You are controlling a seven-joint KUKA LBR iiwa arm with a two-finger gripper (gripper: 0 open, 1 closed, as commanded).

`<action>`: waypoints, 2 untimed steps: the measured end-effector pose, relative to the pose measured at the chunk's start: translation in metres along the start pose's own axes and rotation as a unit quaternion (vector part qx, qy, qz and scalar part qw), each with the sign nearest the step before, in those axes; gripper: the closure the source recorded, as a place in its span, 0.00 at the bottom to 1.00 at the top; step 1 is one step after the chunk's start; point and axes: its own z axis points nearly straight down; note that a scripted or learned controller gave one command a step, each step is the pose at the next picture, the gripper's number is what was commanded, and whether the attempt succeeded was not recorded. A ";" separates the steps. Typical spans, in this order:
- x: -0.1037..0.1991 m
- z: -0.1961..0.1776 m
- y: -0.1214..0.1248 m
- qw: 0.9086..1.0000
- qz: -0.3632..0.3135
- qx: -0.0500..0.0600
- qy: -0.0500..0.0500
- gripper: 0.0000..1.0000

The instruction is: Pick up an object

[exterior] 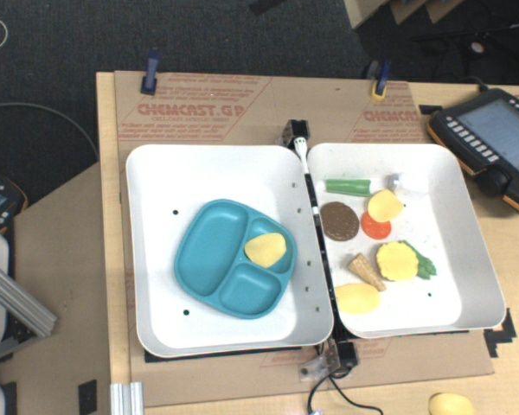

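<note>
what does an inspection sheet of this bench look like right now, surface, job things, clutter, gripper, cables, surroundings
surface: brown board with printed lettering, bearing two white bins side by side, left bin and right bin.
job's things: left bin holds a teal divided plate with a yellow piece in one compartment. Right bin holds a green stick, brown disc, yellow lump against an orange piece, tan cone, yellow-and-green item, pale yellow piece.
clutter: yellow object off the board, bottom right.
grippers: nothing seen.
cables: dark cable below the bins.
surroundings: dark carpet, handheld pendant at right, blue clamp, yellow clamp.
</note>
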 end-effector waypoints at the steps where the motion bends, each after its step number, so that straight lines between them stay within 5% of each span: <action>1: 0.034 0.181 -0.129 1.000 0.003 0.022 0.008 1.00; 2: 0.041 -0.048 -0.091 1.000 0.000 0.000 0.001 1.00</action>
